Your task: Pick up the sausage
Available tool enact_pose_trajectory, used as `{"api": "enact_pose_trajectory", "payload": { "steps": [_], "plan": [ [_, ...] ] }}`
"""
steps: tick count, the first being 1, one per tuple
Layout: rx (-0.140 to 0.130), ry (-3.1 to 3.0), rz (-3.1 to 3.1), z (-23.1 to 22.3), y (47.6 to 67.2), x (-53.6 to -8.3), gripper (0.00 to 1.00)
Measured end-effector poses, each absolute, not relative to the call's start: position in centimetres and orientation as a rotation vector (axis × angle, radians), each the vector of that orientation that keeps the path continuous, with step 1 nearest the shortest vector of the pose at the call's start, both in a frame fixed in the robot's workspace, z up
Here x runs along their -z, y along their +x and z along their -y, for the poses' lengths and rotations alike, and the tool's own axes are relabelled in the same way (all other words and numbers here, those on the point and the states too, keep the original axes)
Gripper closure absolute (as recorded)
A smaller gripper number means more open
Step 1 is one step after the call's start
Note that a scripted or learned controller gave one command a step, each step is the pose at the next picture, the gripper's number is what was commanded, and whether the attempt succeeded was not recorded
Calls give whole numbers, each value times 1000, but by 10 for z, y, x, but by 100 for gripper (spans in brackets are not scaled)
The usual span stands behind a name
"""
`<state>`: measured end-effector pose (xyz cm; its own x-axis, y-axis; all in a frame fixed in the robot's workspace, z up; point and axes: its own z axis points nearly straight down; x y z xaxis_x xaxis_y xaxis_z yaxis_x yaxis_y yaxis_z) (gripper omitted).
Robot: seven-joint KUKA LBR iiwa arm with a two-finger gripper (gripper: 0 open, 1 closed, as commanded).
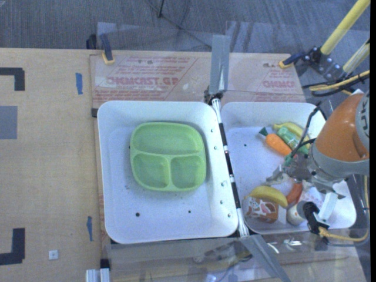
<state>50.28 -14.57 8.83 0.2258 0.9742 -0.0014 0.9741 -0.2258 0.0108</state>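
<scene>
Down low in the right bin (346, 216), on the grey arm with its orange band (351, 135): the gripper (292, 173), a tangle of metal seen from above. Impossible to tell whether the jaws stand apart or together, and nothing visibly held between them. Just beneath the jaws, toward the near rim: the sausage (295, 191), a short reddish-orange piece lying at a slant, partly hidden by the wrist. Touching or nearly touching it, on the side of the jaws toward the other bin: a yellow banana (269, 194), with a brown-and-red can (261, 210) just past that. Nearer still to the rim than the sausage: a small pale round item (294, 215), too unclear to name. Beyond the jaws, toward the far rim: an orange carrot (278, 144) and a green-and-yellow piece (289, 132) close together. Well away from the jaws, in the left bin (111, 175): a green divided plate (168, 156). Likely a light toy sausage, smooth and round, so prone to roll or squirt out of a glancing pinch. Probably best taken across the middle, square to its long axis, with room kept from the banana. Pick not yet made, by the look of it.
</scene>
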Motion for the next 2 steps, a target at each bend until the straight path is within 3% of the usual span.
{"api": "enact_pose_trajectory", "payload": {
  "steps": [1,2],
  "plan": [
    [-7,2451,-1942,148,503,-99,100],
    [1,2304,-2135,101,504,-225,100]
  ]
}}
